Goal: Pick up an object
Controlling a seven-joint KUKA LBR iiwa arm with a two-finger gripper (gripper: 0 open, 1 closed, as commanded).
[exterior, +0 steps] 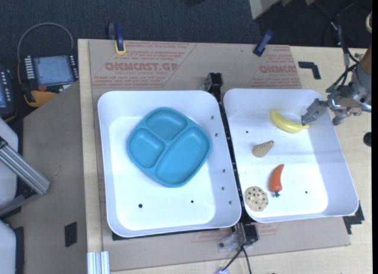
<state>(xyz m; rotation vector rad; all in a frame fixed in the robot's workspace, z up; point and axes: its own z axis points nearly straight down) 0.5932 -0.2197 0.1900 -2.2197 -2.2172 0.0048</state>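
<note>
Over the right bin's (pixel 331 208) far right side, the gripper (pixel 325 112) is hovering with its jaws spread open, gripping nothing. Just left of the jaws a banana (pixel 287 123) is lying; a cone (pixel 263 147), carrot (pixel 276 179) and cookie (pixel 256 198) are sitting farther left and nearer the camera.

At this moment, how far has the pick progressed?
Nothing is picked yet: banana, cone, chili and cookie all lie in the right bin. The gripper sits open beside the banana's right end. Closing and lifting remain.
</note>
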